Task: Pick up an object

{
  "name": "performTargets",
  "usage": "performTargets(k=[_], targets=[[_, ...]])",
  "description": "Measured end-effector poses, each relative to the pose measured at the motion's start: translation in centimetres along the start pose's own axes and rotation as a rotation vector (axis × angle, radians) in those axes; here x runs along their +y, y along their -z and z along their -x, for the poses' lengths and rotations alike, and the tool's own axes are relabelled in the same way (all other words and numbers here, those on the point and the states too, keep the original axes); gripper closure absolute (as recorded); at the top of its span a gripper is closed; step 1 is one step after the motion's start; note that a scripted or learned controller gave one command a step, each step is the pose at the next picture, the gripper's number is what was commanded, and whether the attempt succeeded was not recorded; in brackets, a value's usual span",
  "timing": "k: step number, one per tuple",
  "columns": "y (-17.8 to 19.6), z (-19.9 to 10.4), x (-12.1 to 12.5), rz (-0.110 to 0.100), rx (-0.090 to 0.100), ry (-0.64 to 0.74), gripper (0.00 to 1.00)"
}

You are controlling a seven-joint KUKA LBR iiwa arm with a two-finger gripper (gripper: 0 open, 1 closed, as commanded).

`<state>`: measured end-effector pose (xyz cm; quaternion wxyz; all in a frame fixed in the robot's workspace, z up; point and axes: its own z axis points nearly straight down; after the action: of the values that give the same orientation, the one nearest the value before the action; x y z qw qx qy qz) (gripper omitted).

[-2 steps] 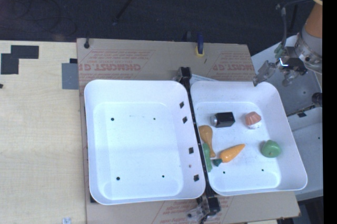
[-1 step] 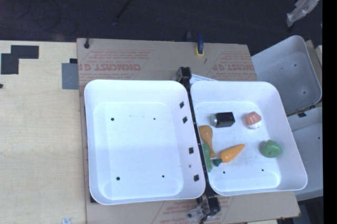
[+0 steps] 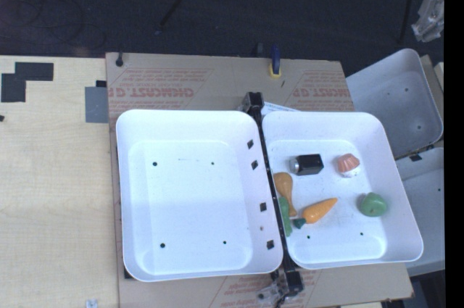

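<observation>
The right bin point(image 3: 341, 248) holds several small objects. A black box point(image 3: 308, 164) lies near its middle, with a pink and white round toy point(image 3: 349, 164) to its right. A green round toy point(image 3: 373, 205) sits toward the bin's right wall. An orange carrot-shaped toy point(image 3: 319, 210) lies slanted below the black box. Against the left wall rest a tan gourd-shaped toy point(image 3: 283, 185) and a small green piece point(image 3: 287, 221), touching each other.
The left bin point(image 3: 188, 198) sits beside the right one, joined by a black hinge strip point(image 3: 261, 183). Both rest on a cardboard sheet point(image 3: 217, 85). A grey metal plate point(image 3: 395, 96) lies at the right, and a pale grey fixture point(image 3: 429, 15) hangs at the top right edge.
</observation>
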<state>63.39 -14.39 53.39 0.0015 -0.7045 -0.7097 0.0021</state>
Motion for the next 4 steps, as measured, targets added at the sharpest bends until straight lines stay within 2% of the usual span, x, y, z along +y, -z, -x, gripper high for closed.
performTargets(k=[1,3,4], targets=[[0.4,-4.4,-7.9,0.001,0.004,-0.004,1.00],[0.3,-13.4,-5.6,0.002,0.002,-0.003,1.00],[0.4,-16.4,-10.6,0.000,0.002,-0.003,1.00]])
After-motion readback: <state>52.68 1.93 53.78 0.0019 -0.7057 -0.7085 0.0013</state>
